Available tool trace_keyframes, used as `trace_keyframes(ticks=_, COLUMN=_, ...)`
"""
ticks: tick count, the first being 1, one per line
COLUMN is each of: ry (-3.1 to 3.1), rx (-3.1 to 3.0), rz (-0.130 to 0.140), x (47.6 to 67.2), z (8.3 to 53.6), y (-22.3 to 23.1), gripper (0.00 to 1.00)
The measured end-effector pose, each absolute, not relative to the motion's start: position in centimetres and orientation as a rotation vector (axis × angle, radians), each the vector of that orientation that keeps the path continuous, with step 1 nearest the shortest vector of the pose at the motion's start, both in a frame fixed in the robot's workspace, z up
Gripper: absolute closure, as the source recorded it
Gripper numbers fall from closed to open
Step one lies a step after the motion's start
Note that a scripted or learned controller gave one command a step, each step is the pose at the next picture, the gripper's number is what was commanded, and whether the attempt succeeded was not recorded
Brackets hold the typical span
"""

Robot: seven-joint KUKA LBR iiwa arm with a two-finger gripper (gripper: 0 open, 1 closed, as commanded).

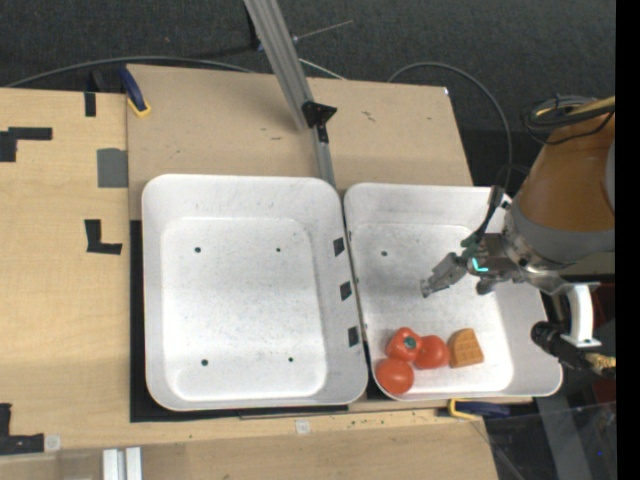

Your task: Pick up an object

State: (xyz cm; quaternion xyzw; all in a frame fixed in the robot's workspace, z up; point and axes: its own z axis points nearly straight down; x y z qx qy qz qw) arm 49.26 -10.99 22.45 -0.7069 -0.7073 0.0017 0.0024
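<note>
Near the front edge of the right bin lies a cluster of red tomato-like pieces, one with a green stem spot. A small orange-brown block lies just to their right. My gripper hangs over the middle of the right bin, behind these objects and apart from them. Its two fingers are spread, so it is open, with nothing between them. The grey arm with its orange band reaches in from the right.
The left bin sits beside the right one, their rims meeting at the centre. A grey metal pole slants down from the top to the bins' back edge. The wooden bench extends to the left.
</note>
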Motion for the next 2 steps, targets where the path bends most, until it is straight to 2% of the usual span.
trace_keyframes(ticks=1, ry=-2.222, rx=-2.218, rz=0.001, x=49.3, z=22.6, y=-11.0, gripper=0.00)
trace_keyframes(ticks=2, ry=-2.221, rx=-2.218, rz=0.003, x=49.0, z=18.5, y=-10.7, gripper=0.00)
